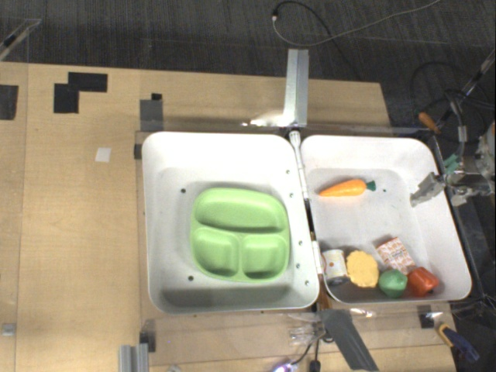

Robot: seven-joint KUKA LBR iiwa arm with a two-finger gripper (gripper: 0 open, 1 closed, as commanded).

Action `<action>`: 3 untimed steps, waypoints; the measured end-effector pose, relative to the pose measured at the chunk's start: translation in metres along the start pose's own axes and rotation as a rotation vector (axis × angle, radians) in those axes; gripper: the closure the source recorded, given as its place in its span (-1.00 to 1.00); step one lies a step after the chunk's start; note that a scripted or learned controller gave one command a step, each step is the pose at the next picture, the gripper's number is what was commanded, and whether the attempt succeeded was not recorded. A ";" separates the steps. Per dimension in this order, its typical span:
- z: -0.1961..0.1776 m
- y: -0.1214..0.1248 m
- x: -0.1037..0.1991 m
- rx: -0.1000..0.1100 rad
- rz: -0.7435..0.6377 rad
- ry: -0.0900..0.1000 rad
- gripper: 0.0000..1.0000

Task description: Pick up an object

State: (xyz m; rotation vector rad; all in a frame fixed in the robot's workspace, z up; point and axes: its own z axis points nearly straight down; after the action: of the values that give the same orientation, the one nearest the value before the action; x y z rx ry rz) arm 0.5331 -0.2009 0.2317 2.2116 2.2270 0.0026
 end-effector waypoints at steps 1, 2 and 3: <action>-0.028 -0.013 -0.005 -0.003 0.079 -0.001 -1.00; 0.103 0.023 0.027 0.000 -0.206 0.001 -1.00; 0.143 0.106 0.093 -0.008 -0.311 0.000 -1.00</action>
State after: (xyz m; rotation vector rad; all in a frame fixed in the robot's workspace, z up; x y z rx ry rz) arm 0.6394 -0.1069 0.0888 1.8362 2.5384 0.0102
